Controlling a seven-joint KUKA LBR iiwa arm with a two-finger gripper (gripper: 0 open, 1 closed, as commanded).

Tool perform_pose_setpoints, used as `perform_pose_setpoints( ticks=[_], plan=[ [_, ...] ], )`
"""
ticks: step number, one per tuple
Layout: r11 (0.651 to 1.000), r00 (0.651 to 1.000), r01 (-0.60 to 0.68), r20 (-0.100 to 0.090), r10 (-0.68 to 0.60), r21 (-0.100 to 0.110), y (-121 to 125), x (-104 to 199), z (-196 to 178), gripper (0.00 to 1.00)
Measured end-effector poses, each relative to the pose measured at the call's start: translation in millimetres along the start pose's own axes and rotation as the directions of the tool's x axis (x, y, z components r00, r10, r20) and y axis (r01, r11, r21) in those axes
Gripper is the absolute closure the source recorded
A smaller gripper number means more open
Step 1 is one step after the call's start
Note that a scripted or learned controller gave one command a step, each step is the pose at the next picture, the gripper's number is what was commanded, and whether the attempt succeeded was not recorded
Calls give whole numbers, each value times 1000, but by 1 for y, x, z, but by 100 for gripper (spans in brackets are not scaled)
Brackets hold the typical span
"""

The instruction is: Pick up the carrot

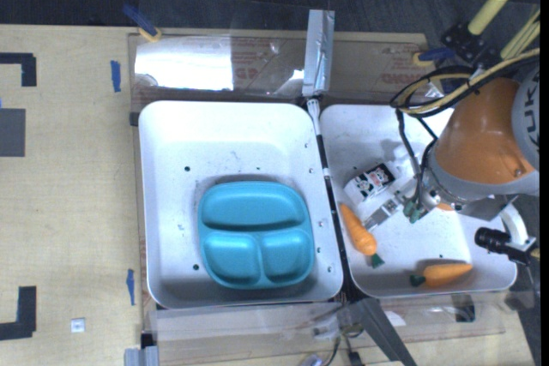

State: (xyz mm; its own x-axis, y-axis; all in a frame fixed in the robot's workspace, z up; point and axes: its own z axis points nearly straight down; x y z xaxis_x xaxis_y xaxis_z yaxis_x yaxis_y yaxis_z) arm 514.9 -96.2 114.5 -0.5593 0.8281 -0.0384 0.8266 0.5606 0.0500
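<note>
Reaching in from the right, the grey arm (480,141) with its orange band is hanging over the right bin (360,120); its gripper (382,193) is pointing leftward and down into that bin, sitting low above the white floor. How wide the gripper is standing cannot be told from this slanted view, since its tip is reading as a small jumble of white, black and metal parts; nothing is visibly lying in its grasp.

Two carrots are lying in the right bin (both orange with a small green stub at one end). One carrot (358,231) is resting near the bin's left wall, tilted diagonally, just below and to the left of the gripper and close to it, though whether the two are touching cannot be judged; the other carrot (446,273) is lying nearly level along the bin's near edge, towards the right corner, well apart from the first one.

The left bin (171,133) is holding a blue divided tray (256,232), which is sitting flat in the near half of the bin with one long compartment and two smaller ones; dark cables (420,99) are looping from the arm across the far right corner of the right bin.
</note>
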Motion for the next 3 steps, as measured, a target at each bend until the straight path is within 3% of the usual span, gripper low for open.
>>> perform_pose_setpoints(
  ticks=[1,2,3],
  plan=[
    [996,996,85,-35,-84,39,-34,9,25,0],
    [800,802,-597,1,598,62,-72,-41,14,0],
    [558,560,-827,9,829,62,-52,-79,27,0]
  ],
)
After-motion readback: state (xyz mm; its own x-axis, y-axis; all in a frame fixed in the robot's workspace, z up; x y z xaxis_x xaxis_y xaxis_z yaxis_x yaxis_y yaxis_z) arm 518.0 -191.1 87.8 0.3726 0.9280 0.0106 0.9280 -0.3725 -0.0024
